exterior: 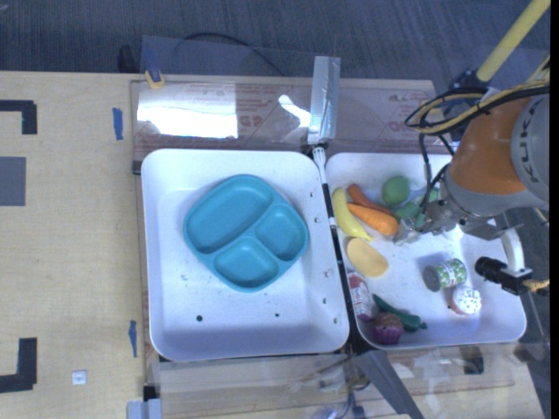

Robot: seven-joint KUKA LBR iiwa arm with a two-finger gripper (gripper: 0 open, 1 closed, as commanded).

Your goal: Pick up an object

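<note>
The right bin (502, 317) holds several toy foods. An orange carrot (374, 216) lies beside a yellow banana (347, 217), with a green round fruit (396, 188) just behind them. A pale yellow piece (367, 257) sits below the banana. A small green-labelled can (445, 274) and a white dotted piece (467, 301) lie toward the right. My gripper (417, 223) is low in this bin, right at the carrot's right end and just below the green fruit. Nothing is visibly held.
The left bin (175, 321) holds a blue divided plate (246, 231). A dark green piece (399, 312) and a purple piece (389, 327) lie at the right bin's front left corner. The arm's orange band (489, 151) hangs over the bin's back right.
</note>
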